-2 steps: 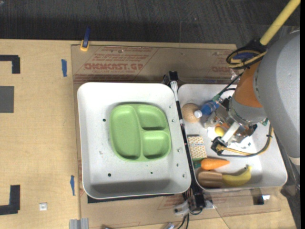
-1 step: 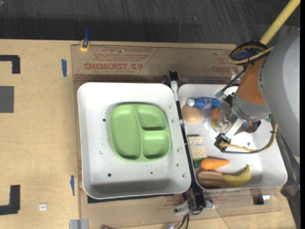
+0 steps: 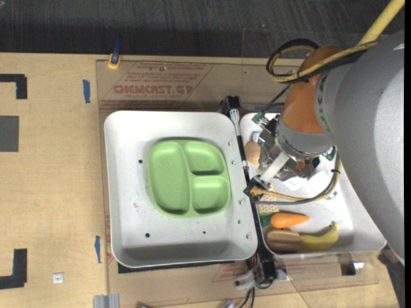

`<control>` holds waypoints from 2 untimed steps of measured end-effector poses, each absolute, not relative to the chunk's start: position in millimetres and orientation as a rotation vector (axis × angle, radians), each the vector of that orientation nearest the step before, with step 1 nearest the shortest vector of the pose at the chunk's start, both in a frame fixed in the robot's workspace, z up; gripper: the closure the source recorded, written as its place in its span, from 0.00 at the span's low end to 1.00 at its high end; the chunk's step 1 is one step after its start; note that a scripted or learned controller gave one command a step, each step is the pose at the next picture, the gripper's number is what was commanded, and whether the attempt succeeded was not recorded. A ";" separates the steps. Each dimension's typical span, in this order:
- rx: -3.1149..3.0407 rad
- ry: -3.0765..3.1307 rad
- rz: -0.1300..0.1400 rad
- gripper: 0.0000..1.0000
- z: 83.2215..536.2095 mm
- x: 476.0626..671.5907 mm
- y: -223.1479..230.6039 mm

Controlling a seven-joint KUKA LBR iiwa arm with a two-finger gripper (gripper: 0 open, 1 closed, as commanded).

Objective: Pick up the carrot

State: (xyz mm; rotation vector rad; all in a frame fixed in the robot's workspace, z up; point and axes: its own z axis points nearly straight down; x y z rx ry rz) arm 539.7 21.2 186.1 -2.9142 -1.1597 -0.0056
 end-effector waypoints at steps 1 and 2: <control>-2.944 -1.079 0.013 1.00 183.3 478.0 27.1; -2.814 -1.399 0.001 1.00 234.3 480.2 -14.9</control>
